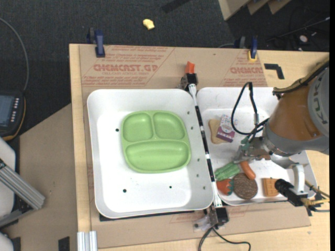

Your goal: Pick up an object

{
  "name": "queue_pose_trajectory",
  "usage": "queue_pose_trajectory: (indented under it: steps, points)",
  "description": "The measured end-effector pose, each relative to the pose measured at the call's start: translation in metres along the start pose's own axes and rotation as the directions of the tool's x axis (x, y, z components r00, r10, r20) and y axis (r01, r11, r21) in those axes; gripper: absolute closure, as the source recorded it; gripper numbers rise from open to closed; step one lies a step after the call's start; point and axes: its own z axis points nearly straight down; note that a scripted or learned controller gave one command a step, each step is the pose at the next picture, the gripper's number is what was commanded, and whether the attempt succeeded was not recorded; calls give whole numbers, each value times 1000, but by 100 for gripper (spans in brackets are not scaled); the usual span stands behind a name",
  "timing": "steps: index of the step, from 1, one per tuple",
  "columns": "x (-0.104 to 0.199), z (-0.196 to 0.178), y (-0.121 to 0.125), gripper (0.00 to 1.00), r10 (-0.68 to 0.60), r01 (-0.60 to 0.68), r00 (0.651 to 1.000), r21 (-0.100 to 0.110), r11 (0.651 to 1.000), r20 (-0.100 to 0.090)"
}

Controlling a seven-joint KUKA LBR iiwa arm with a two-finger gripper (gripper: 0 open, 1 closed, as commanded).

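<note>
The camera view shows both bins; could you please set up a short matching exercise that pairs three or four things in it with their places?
Things:
1. green divided plate
2. brown round patty
3. purple-labelled packet
4. yellow scrap

Places:
A. on the dark floor beyond the bench
B. upper part of the right bin
C. middle of the left bin
D. near edge of the right bin

Pairs: 1-C, 2-D, 3-B, 4-A
</note>
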Motion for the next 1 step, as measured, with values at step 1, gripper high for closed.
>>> queue_pose_trajectory:
  steps: [1]
  points:
    - [93, -96, 78, 100, -13, 13, 1000, -13, 1000, -2]
